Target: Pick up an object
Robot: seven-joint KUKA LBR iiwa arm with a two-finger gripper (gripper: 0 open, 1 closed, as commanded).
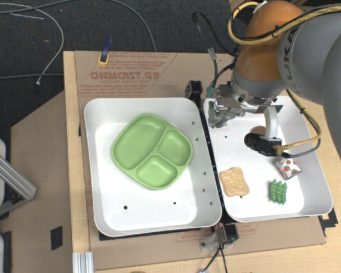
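In the right bin [307, 206] lie a tan waffle-like piece [234, 182], a small green studded block [278, 191] and a white cube with red marks [288, 168], all near the front. My gripper [219, 116] hangs over the bin's back left corner, close to the wall shared with the left bin. It is well apart from those three objects, which lie toward the front right of it. Nothing shows under or in the gripper.
A green divided plate [152, 151] lies in the middle of the left bin [102, 209]. A black part on a yellow cable [261, 143] hangs over the right bin's middle. The grey and orange arm [273, 33] covers the bin's back.
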